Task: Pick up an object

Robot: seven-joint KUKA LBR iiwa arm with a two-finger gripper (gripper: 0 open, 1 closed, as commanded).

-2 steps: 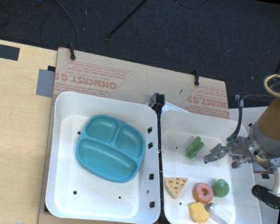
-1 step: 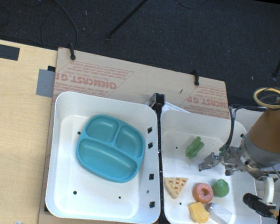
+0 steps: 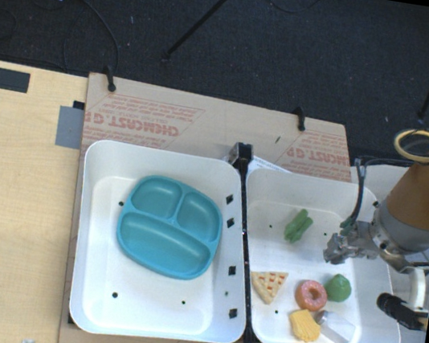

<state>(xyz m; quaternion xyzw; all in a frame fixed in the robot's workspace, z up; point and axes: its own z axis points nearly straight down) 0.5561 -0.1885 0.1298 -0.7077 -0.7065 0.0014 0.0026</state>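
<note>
The right bin [image 3: 276, 193] holds several toy foods: a green pickle-shaped piece [image 3: 297, 225], a waffle wedge [image 3: 268, 285], a pink donut [image 3: 311, 294], a green ball [image 3: 337, 288], a yellow block [image 3: 304, 326] and a pale grey piece [image 3: 335, 329]. My gripper [image 3: 340, 250] hangs over the right side of this bin, just above the green ball and right of the pickle piece. Nothing shows between its fingers.
The left bin [image 3: 108, 173] carries a teal divided plate [image 3: 170, 227]. A black divider [image 3: 238, 236] separates the two bins. Cardboard [image 3: 205, 128] lies under and behind them. The arm's orange band [image 3: 419, 193] rises at the right edge.
</note>
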